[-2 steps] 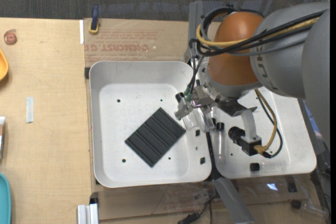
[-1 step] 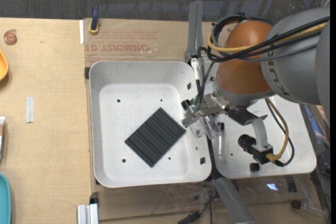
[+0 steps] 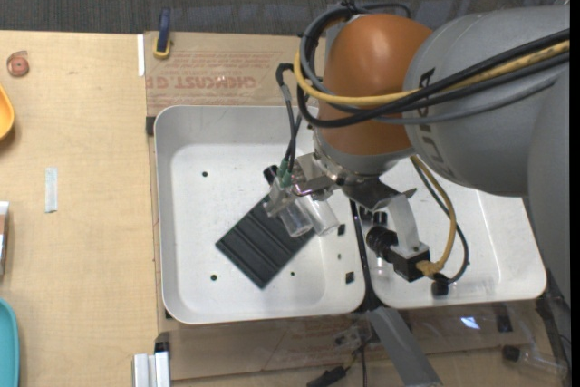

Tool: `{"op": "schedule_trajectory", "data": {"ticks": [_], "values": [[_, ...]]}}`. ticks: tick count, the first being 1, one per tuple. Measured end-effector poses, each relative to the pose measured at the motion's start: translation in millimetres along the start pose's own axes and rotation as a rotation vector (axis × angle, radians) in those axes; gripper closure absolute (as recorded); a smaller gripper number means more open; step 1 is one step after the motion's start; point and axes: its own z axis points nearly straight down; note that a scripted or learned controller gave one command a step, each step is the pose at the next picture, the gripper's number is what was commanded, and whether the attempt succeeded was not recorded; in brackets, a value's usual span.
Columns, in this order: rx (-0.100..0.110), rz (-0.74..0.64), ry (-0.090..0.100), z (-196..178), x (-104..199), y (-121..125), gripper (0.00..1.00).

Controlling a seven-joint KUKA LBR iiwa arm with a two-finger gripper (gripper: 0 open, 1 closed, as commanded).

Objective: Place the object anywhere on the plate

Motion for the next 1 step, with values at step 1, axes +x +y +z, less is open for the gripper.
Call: {"op": "schedule_trajectory", "data": {"ticks": [1], "values": [[0.0,0.001,0.0,-0.1,-0.3,0.0,0.0]]}}
